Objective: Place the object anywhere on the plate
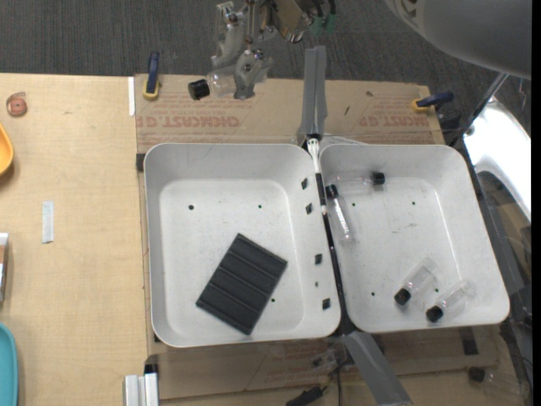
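Bare metal, with brackets and dark cabling, makes up the gripper (240,76), which is seen at the top of the view above the cardboard sheet (372,112) behind the left bin (169,227); whether it is spread or pressed together cannot be told; a small clear vial (210,85) with a round black cap is seen at its tip, the cap pointing left, but a firm pinch on it cannot be confirmed; the arm's smooth grey casing (473,15) is seen at the upper right, with part of a dark letter on it that cannot be read; red print on the cardboard, upside down in this view, appears to read CHEMCAST GP; blue-and-yellow clamps (152,78) are fixed at the sheet's two far corners; the left bin is of glossy white plastic with rounded corners, and in it the plate (243,283), a flat black rectangle ribbed along its length, lies askew near the front wall; in the right bin (473,227), four more clear vials with black caps are seen: one (338,214) along the left wall, one (359,180) near the back, and two (427,294) close together at the front right; pale wood grain is shown by the bench (76,184) on the left.
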Available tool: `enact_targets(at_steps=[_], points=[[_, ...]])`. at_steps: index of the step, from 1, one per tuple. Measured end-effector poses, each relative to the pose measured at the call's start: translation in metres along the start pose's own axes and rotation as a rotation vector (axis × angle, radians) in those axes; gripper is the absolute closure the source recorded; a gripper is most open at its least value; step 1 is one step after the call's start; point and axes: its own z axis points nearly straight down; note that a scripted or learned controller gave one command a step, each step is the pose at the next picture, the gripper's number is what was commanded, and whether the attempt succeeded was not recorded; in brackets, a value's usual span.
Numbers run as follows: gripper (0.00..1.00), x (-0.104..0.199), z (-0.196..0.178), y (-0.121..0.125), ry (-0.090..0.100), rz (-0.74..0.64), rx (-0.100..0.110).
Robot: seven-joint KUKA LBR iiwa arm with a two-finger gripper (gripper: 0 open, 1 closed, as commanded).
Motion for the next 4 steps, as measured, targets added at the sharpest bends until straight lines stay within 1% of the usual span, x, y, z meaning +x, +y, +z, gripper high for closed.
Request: enact_targets(at_steps=[2,3,4], points=[[1.00,-0.002,-0.017,-0.005,-0.007,0.011,-0.002],[1.00,0.071,0.094,-0.007,0.005,-0.122,0.001],[1.00,0.001,0.128,-0.009,0.002,-0.381,0.000]])
